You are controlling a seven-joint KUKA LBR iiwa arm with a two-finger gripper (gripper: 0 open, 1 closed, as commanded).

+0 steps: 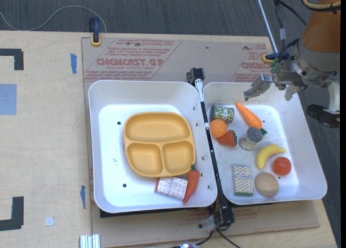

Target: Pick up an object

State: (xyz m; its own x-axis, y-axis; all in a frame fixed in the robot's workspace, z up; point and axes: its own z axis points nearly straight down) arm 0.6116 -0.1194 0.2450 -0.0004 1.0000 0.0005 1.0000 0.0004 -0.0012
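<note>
End effector (272, 86) hovers spread and holding nothing over the right bin's (303, 133) far rim. Nearest object, the carrot (248, 115), lies just below-left of it on the bin floor; banana (268, 154) farther below.

Robot arm (323, 31) with a rounded orange band, grey metal wrist below it, black cables looping along the side, a yellow cable ring on top, small grey metal claw (270, 86) with blue and yellow fittings
</note>
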